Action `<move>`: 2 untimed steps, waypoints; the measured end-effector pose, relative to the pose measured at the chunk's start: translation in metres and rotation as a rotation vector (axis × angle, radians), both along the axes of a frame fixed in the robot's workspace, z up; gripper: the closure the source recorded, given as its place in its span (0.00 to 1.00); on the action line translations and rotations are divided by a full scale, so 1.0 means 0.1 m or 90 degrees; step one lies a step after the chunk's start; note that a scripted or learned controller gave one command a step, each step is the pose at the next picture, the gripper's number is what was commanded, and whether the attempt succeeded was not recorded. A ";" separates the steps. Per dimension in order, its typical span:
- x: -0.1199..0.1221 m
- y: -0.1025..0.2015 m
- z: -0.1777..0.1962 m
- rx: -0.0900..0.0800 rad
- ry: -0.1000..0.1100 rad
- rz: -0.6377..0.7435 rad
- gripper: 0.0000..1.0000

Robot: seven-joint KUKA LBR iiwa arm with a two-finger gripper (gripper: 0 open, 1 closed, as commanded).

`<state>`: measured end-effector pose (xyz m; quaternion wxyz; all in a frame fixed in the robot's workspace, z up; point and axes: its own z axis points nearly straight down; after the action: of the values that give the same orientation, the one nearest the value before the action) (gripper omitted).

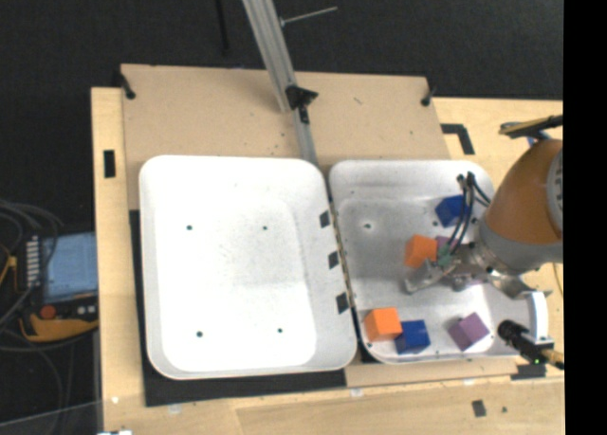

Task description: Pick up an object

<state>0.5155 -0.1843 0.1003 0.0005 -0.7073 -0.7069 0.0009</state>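
The fingers [427, 277] reach down into the right bin [379, 187], low over its floor, and their tips are too small and blurred against the grey metal to tell whether they are spread or pressed together; nothing can be made out between them. Far to the left of the fingers lies the left bin [232, 262], and beyond it, off the table [228, 111], a blue box with cables [66, 267] sits by the frame's edge. Below and to the left of the fingers, an orange block [383, 322] rests on the bin floor, touching a blue block [413, 336] at its right side. Just above the fingers, very near or touching them, sits a second orange block [420, 250]; contact cannot be told for certain. Up and to the right of the fingers is another blue block [450, 209], partly behind the dark cables running along the wrist. Below and to the right, a purple block [468, 331] lies apart from the others near the bin's lower rim. Right of the fingers rises the arm [526, 210], its orange band broad above the grey wrist.
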 end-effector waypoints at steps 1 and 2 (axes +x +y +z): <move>0.02 -0.01 0.13 0.000 -0.005 -0.005 1.00; 0.01 -0.04 0.57 -0.001 -0.005 -0.003 1.00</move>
<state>0.5163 -0.1883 0.1575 -0.0030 -0.7092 -0.7050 -0.0013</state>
